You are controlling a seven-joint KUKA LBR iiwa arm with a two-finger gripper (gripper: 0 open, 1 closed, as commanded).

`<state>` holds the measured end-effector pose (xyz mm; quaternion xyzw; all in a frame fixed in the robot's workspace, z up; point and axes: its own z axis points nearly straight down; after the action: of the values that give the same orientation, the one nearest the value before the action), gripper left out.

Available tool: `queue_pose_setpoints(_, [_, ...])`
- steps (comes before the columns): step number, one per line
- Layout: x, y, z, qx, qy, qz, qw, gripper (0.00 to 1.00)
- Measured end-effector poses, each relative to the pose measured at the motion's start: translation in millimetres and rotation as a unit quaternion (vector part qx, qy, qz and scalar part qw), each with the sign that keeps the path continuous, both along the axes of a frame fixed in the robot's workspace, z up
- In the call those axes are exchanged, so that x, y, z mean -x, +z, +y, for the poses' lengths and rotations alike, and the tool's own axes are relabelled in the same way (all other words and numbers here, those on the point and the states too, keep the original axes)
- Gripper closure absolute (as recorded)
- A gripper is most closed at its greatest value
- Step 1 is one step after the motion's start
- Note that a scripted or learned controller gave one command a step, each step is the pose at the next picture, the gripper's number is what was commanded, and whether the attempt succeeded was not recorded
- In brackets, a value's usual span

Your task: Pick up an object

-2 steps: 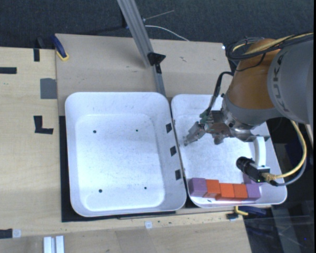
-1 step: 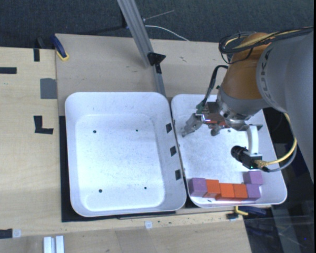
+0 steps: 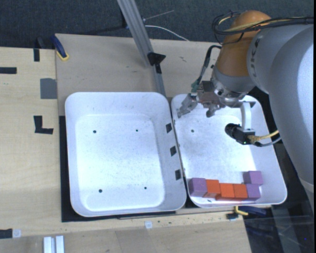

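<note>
Several blocks lie in a row along the near edge of the right bin (image 3: 210, 141): a purple block (image 3: 198, 185) at the left, orange blocks (image 3: 227, 190) in the middle, and purple blocks (image 3: 253, 183) stacked at the right end. My gripper (image 3: 199, 108) hangs over the far left corner of this bin, well away from the blocks. Its two fingers (image 3: 185, 107) are spread apart with only bare bin floor between them.
The left bin (image 3: 121, 152) sits beside the right one, sharing a middle rim. A slanted metal rail (image 3: 139, 30) runs from the top down to the bins' far junction. The arm's grey body (image 3: 295, 99) covers the right side. A black cable connector (image 3: 237, 133) hangs over the right bin.
</note>
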<state>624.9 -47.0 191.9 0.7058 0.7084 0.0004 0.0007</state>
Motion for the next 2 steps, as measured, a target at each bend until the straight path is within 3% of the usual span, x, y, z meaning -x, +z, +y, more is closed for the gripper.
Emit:
queue_pose_setpoints(1, [2,-25,-46,0.0009,-0.004,0.003,1.0000,0.00])
queue_pose_setpoints(2, [-4,1,-29,-0.0004,-0.001,0.000,1.0000,0.00])
